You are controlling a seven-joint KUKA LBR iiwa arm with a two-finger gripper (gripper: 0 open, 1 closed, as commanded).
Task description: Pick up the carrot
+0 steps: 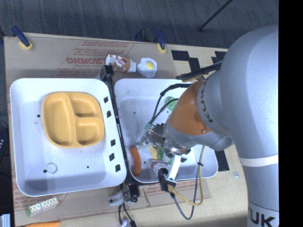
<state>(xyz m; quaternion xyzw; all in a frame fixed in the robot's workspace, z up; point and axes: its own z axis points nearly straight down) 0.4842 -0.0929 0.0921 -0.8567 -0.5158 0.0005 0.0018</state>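
The carrot [135,160] lies in the right bin [137,98], down in its near-left corner, stretched lengthwise along the left wall just beside the black divider strip [116,126] that runs between the two bins. The big grey arm [246,98] comes in from the right and bends down over that same bin, its orange band [187,115] sitting just above the wrist. The pincer [154,138] hangs low over the bin floor, a little up and to the right of the carrot, close to it, and nothing orange sits between its parts from where I stand; the wrist and a tangle of cables cover it, so I cannot tell whether it is apart or together. Under the wrist there is a small clutter of things, something yellow and green [158,151] and a bit of red-and-white packaging [158,163], too jumbled to name properly. A yellow cable [189,200] loops out over the bin's near edge onto the tabletop [71,51]. The left bin [23,141] holds a yellow divided tray [73,118], lying flat toward the far side. Beyond the bins, on the cardboard-covered tabletop, a small brown and white object [118,63] and a white piece with a yellow centre [147,66] rest side by side. Blue clamps [22,37] grip the tabletop's far edge.
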